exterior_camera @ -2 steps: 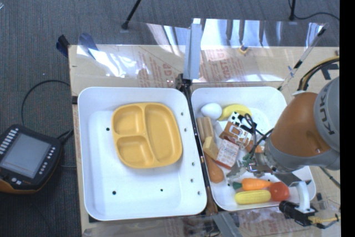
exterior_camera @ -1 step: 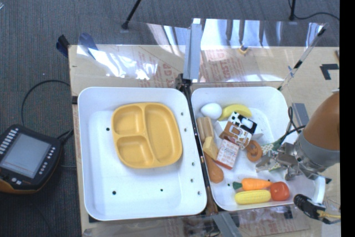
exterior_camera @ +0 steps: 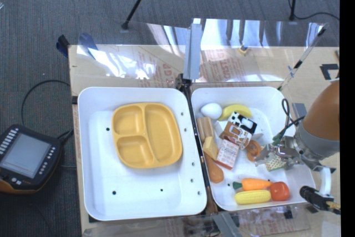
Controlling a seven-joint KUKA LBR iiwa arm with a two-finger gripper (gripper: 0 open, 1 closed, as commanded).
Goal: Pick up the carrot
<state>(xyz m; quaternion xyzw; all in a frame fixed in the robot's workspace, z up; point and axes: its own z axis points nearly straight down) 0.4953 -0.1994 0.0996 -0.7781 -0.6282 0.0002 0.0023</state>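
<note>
The orange carrot (exterior_camera: 256,183) with a green stem end lies flat near the front of the right bin (exterior_camera: 260,92). A yellow corn cob (exterior_camera: 252,197) lies just in front of it and a red tomato (exterior_camera: 280,191) sits at its right end. My gripper (exterior_camera: 275,157) hangs low over the bin's right side, a short way behind and to the right of the carrot, apart from it. A small pale textured thing (exterior_camera: 272,163) shows right under the gripper's tip.
The right bin also holds a white egg (exterior_camera: 211,110), a banana (exterior_camera: 236,111), a black-and-white carton (exterior_camera: 242,121), a red-and-white box (exterior_camera: 227,153), bread sticks (exterior_camera: 205,129) and a brown piece (exterior_camera: 215,172). A yellow divided plate (exterior_camera: 147,134) lies in the left bin (exterior_camera: 97,175).
</note>
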